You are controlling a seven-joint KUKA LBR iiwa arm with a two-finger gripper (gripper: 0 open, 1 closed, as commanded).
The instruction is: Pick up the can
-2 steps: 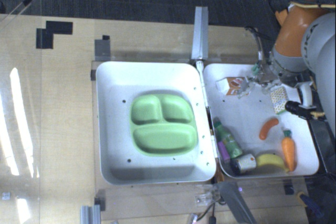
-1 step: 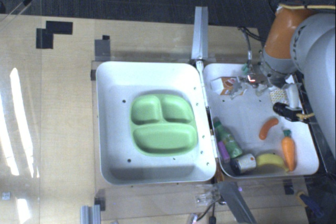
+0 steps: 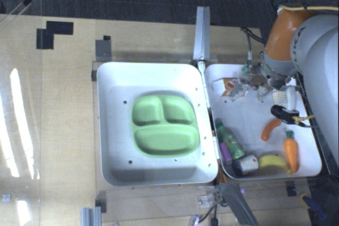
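- KUKA arm (image 3: pixel 312 45): grey with an orange band, reaching in from the right over the far part of the right bin.
- Left bin (image 3: pixel 111 114): white and shallow; holds a green divided tray (image 3: pixel 165 124) at its middle.
- Right bin (image 3: pixel 249 119): white and shallow; holds all the loose items.
- Gripper (image 3: pixel 251 84): over the far end of the right bin, well apart from the can. Nothing is seen in its hold, and I cannot tell how far the jaws stand open.
- Green bottle (image 3: pixel 229 139): lies along the bin's left wall.
- Banana (image 3: pixel 274 161): lies at the near wall.
- Carrot (image 3: pixel 290 151): near right corner, just beside the banana.
- Can (image 3: pixel 245 164): task item. It lies on its side in the near left corner, between the bottle's near end and the banana, apparently touching the banana.
  - Handling, judged: stiff metal wall, smooth, and likely to roll. Its weight cannot be told.
  - Best taken across the round body at mid-length. The bin wall and the close neighbours leave little room to do so.
- Red-orange pepper (image 3: pixel 270 128): lies in the open middle of the bin.
- Small packet (image 3: pixel 228 86): far left corner, just left of the gripper.
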